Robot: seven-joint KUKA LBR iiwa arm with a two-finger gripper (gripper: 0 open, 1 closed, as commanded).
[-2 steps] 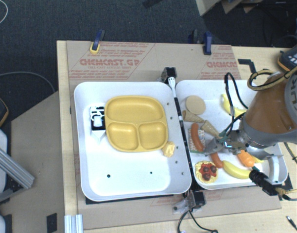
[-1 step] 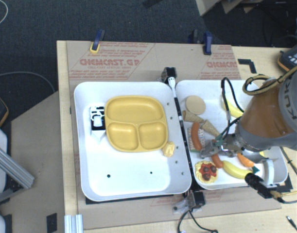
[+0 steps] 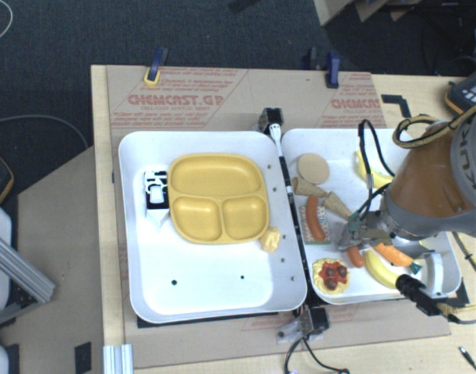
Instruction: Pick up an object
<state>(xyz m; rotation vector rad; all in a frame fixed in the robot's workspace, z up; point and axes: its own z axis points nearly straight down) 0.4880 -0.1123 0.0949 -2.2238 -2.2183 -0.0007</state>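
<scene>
gripper (image 3: 353,238) low in the right bin (image 3: 343,141), among hot dog (image 3: 315,218), cone (image 3: 336,205), carrot (image 3: 393,253) and banana (image 3: 380,269); whether it is open or closed cannot be told, and no object is seen lifted, so the pick is judged not yet done. left bin (image 3: 199,287) holds a yellow tray (image 3: 218,197). bins rest on a board (image 3: 222,92) clamped to the bench, dark floor (image 3: 144,14) beyond

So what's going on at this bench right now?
A robot arm reaches into the right bin from the right, its claw low among toy food: a hot dog, a banana and a small pizza. Nothing is visibly lifted yet. The left bin holds a yellow divided tray.
</scene>
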